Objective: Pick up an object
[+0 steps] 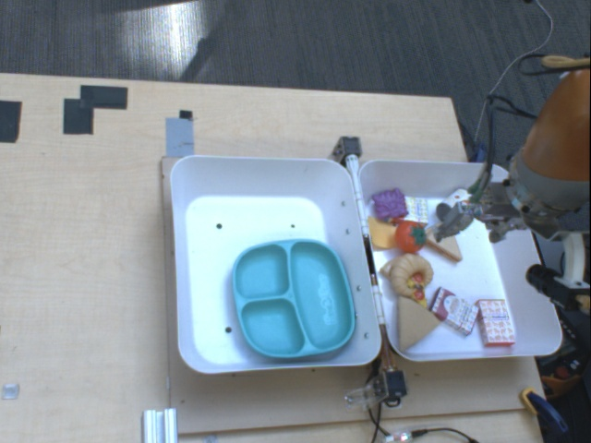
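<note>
Near edge first: pale wood worktop [83, 275], with some wires [383, 393] poking out where the two white bins meet. The left bin [259, 215] holds a blue three-part plate [319, 293] in its near half.

The right bin [522, 280] is where the toy food is. Closest to us in there is a big wedge [414, 324], tan, tucked into the near-left corner. Just right of it sit the left carton [453, 310] and the right carton [496, 322], both red and white. Behind those is a brownish bun [408, 273].

The arm [563, 146] comes in from the right, and the jaws hang over the far half of this bin. Honestly can't tell if they're open or closed, or whether they've got anything.

The small wedge [448, 248] lies right at the jaws, on their near side. It's a flat tan slice with a darker orange edge, lying at a slant. The tomato [409, 236], round and orange-red, is just beside it on the left, with a yellow piece [380, 232] by the bin wall. A purple lump [390, 203] sits a bit farther back.

Past the bins there's more worktop with a grey block [179, 135] and a few black patches [92, 107]. Beyond that is dark grey carpet [323, 26] with a bright smear of light on it.
</note>
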### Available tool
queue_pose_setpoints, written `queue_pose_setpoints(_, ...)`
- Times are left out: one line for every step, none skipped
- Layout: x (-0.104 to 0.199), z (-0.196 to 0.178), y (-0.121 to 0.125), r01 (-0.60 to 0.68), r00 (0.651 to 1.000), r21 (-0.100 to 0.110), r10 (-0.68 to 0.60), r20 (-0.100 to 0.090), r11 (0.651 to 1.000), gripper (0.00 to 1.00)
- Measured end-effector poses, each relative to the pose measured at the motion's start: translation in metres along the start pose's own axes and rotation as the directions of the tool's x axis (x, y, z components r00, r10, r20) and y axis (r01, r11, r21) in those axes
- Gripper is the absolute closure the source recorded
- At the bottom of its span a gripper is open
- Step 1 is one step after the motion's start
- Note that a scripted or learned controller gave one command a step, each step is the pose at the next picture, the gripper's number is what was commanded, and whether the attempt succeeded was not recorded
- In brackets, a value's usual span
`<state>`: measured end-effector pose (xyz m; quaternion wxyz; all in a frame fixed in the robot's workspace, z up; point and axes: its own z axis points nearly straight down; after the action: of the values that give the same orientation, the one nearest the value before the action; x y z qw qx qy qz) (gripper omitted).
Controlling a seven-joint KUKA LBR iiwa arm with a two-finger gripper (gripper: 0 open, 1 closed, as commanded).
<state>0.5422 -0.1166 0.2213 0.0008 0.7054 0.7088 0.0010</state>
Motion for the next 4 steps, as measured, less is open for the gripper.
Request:
queue_pose_setpoints(0.009,0.123,0.007,-0.004,1.0,-0.01,0.004,0.002,1.0,0.0)
queue_pose_setpoints(0.011,0.112,0.008,-0.002,1.0,-0.011,0.002,0.0,1.0,1.0)
queue_pose_setpoints(0.011,0.112,0.008,-0.001,1.0,-0.011,0.001,0.0,1.0,0.0)
queue_pose_setpoints(0.011,0.102,0.009,0.0,1.0,-0.014,0.0,0.0,1.0,1.0)
